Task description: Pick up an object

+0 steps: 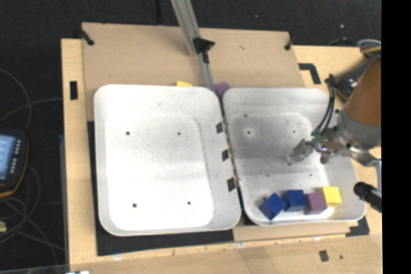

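So the arm (363,99) comes in from the right and hangs its gripper (300,152) over the middle of the right bin (270,106), and honestly I can't tell how it's set at this moment; it's a small grey blur from up here, and nothing that I can make out sits in it. The stuff worth grabbing is all huddled along the near edge of that same bin: two blue blocks, one (272,205) tilted at the left end and another (295,199) touching it, then a purple block (315,202) and a yellow block (331,195) at the right end, all packed in a row against the rim (probably slid there because the bin floor curves up at the wall, just my guess). The gripper is apart from the row, above bare bin floor, so my read is the pick hasn't really started and it needs to travel toward the near rim first. The tight packing looks like the tricky bit, since there's little gap for a finger between neighbours, so an end block seems the easier target. The left bin (154,157) has no blocks in it, and a yellow piece (184,83) and a purple piece (221,88) peek out behind the bins' far edge, out of easy reach.
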`<state>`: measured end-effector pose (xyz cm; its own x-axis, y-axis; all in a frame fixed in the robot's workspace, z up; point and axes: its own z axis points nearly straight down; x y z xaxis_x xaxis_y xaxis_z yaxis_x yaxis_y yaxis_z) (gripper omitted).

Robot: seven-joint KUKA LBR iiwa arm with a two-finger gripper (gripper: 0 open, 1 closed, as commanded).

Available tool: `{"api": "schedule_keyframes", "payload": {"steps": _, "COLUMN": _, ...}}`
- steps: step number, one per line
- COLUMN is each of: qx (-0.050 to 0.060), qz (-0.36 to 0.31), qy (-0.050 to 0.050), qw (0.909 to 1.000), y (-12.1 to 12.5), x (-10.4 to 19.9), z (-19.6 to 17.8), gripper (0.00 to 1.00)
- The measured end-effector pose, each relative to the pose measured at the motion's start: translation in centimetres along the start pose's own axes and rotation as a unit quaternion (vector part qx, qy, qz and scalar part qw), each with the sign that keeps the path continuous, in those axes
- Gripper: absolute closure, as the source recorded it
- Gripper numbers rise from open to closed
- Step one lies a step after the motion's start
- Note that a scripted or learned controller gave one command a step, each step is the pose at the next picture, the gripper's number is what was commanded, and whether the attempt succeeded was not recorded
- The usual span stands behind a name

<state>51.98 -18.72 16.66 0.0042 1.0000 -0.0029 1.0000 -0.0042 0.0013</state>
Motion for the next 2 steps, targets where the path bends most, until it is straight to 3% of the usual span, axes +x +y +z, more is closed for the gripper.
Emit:
{"api": "schedule_keyframes", "payload": {"steps": 1, "qx": -0.005, "qz": -0.006, "qy": 0.001, "qw": 1.0000, "y": 3.4, "x": 8.8, "z": -13.0, "gripper": 0.00}}
{"api": "schedule_keyframes", "payload": {"steps": 2, "qx": 0.001, "qz": 0.001, "qy": -0.001, "qw": 1.0000, "y": 5.6, "x": -2.0, "z": -7.8, "gripper": 0.00}}
